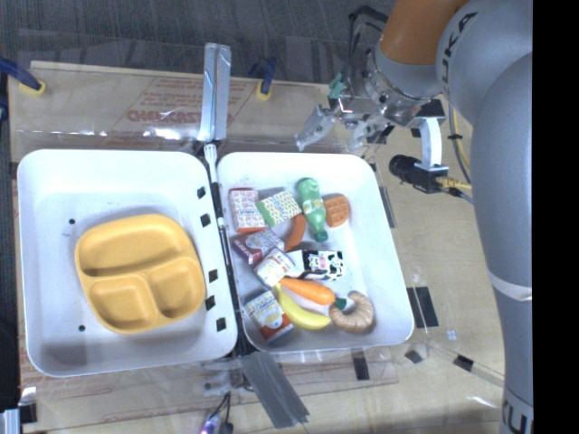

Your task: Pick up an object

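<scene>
White plastic forms the two shallow bins set side by side on the counter (434, 269). Nearest in the right bin (389, 242), a small printed carton (267, 315), a banana (303, 313) and a brown croissant-like pastry (355, 312) are seen, with a carrot (309, 290) touching the banana just behind it. Further in, a black-and-white cow-patterned item (323, 263) and two more small packets (276, 266) (258, 243) are found; their print is too small to be read. Toward the far wall, a red-and-white packet (245, 210), a green-patterned packet (279, 207), a green bottle (312, 208) lying down, an orange sausage-like piece (295, 231) and a round brown-orange item (336, 210) are crowded together, most of them touching. In the left bin (45, 179) a yellow divided tray (138, 268) is held. Faint red lettering is seen on the sheet (172, 102) behind the bins, but it cannot be read. The tool (342, 132) is hung beyond the far rim of the right bin, above the counter and apart from every object, with its fingers (310, 131) spread and nothing between them. The grey arm (507, 152) is bent in from the right, the orange band (425, 16) above the wrist.
</scene>
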`<state>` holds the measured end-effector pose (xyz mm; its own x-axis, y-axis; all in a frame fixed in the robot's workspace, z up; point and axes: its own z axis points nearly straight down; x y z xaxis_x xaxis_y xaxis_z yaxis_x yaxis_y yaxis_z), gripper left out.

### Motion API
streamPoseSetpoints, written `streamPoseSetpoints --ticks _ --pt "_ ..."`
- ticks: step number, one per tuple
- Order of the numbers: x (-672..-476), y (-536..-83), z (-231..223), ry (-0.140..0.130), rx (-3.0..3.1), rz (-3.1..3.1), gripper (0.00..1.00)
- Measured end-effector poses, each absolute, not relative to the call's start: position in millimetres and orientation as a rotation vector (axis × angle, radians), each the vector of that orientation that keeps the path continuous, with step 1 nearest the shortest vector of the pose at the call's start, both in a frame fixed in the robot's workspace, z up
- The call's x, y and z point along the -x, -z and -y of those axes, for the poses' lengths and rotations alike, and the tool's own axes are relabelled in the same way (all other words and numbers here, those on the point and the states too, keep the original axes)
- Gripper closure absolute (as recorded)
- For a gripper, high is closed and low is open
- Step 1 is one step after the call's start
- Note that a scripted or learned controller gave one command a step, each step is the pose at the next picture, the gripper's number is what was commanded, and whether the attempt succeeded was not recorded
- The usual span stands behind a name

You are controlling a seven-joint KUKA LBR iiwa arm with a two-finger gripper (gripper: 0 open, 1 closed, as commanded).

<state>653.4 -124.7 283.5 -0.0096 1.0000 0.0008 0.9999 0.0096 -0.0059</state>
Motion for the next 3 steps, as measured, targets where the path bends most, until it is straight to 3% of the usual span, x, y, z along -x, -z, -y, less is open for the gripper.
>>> streamPoseSetpoints --ticks 1,2,3 --pt "-640.3 -106.3 177.0 0.004 1.980 2.450 0.00" --pt "-640.2 -114.6 175.8 0.001 1.969 2.454 1.00" --pt "-657.4 -227.8 127.7 -0.001 1.920 2.485 1.00"
